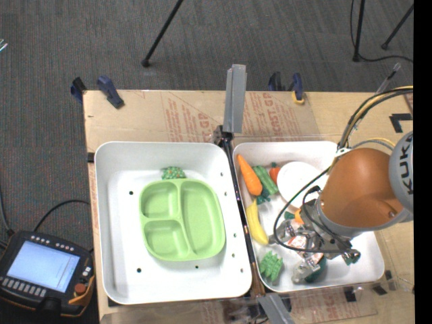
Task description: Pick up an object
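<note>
A small dark green object (316, 270) is seen in the lower right of the frame, in the right bin (368, 265), directly under the gripper (312, 248). A green toy (271, 265) lies just left. The divided green plate (182, 219) sits in the left bin (111, 181).

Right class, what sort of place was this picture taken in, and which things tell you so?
Most likely a robotics lab or test cell. A robot arm reaches over two white bins on a clamped plywood bench, a control pendant lies on the carpet, and tripod legs stand behind.
</note>
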`<state>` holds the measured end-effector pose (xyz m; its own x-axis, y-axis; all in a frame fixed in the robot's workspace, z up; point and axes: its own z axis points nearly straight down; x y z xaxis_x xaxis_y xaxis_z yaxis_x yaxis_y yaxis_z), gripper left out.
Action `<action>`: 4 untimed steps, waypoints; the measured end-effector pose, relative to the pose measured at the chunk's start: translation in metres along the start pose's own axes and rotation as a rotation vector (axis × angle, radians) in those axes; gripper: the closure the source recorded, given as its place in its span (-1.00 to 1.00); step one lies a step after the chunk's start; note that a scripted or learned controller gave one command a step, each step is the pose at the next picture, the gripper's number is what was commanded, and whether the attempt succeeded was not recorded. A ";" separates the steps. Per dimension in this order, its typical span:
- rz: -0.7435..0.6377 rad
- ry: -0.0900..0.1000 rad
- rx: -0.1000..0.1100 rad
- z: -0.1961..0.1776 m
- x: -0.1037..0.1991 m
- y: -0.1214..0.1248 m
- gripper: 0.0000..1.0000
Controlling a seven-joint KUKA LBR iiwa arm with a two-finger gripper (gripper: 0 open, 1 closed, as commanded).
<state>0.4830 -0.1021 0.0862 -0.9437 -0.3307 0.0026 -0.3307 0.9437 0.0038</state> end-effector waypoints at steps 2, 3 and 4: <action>0.024 -0.001 0.001 -0.001 -0.045 -0.004 -1.00; 0.045 -0.005 0.002 -0.001 -0.092 -0.012 -1.00; 0.044 -0.007 0.001 -0.011 -0.093 -0.011 1.00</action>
<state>0.5743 -0.0820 0.0971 -0.9573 -0.2891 -0.0045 -0.2891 0.9573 0.0026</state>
